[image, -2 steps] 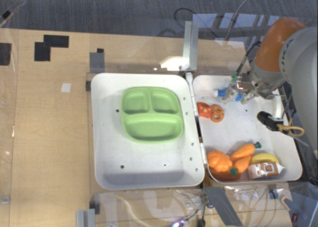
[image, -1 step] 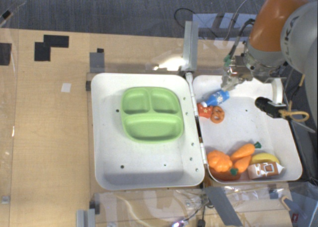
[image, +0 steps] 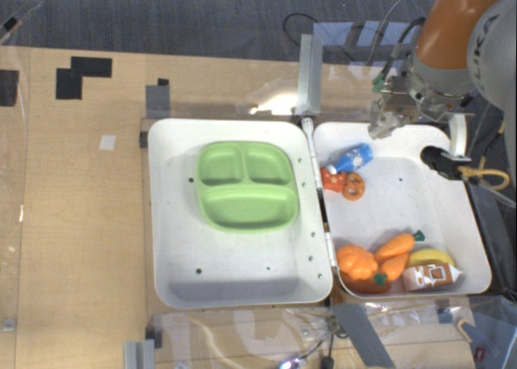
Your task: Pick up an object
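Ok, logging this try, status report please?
Gripper above right bin's far edge, nothing between fingers. Blue bottle just below it, untouched. Carrot and other toys near front. Nothing blocking.

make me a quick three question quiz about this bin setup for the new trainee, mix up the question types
1. True or false: the green divided tray lies in the right bin.
2. Multiple choice: the blue bottle lies A) near the back of the right bin, B) on the green tray, C) outside both bins.
3. Fill in: the tool is seen over the ____ edge of the right bin.

Key:
1. False; it lies in the left bin.
2. A, just behind the small red items.
3. Back; the carrot and orange pepper lie at the front.
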